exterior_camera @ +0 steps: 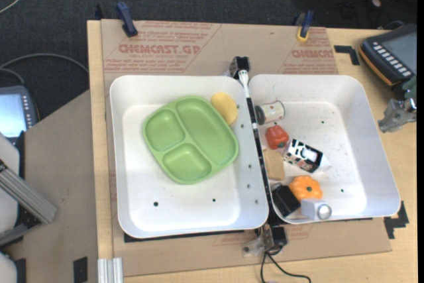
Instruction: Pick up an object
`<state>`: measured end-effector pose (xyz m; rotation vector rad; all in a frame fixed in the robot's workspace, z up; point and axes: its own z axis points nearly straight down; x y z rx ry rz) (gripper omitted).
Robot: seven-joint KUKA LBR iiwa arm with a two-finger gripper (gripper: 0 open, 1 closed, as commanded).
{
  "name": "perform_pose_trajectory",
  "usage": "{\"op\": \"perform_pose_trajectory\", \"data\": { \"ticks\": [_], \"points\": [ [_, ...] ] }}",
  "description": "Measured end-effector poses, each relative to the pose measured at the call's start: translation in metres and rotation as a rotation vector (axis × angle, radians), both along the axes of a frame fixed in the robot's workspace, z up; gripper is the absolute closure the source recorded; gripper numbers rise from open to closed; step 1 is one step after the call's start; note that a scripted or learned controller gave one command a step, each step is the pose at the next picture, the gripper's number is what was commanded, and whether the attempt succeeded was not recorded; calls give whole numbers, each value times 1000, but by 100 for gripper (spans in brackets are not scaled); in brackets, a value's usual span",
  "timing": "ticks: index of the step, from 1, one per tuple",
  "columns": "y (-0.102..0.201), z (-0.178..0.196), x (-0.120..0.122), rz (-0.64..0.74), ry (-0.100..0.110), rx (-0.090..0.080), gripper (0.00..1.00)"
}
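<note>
Approach for the pick: grey gripper [398,113] sits at the outer rim of the nearer bin [351,96] - whether it is open cannot be told, and nothing is seen in its hold. Best target is probably the black-and-white box [304,154], lying flat on the gripper's side of a cluster of 6 or so items, well apart from the gripper. Its long axis slants across the bin floor - closing across the short sides should avoid the orange pumpkin [306,187] just beside it.
</note>
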<state>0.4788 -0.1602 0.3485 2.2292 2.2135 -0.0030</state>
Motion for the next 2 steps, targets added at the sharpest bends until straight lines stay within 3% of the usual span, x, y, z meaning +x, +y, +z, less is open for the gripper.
{"op": "perform_pose_trajectory", "data": {
  "ticks": [1, 2],
  "points": [
    [-68, -1, 0, 1, -5, -4, 100],
    [26, 52, 17, 11, -7, -1, 100]
  ]
}}
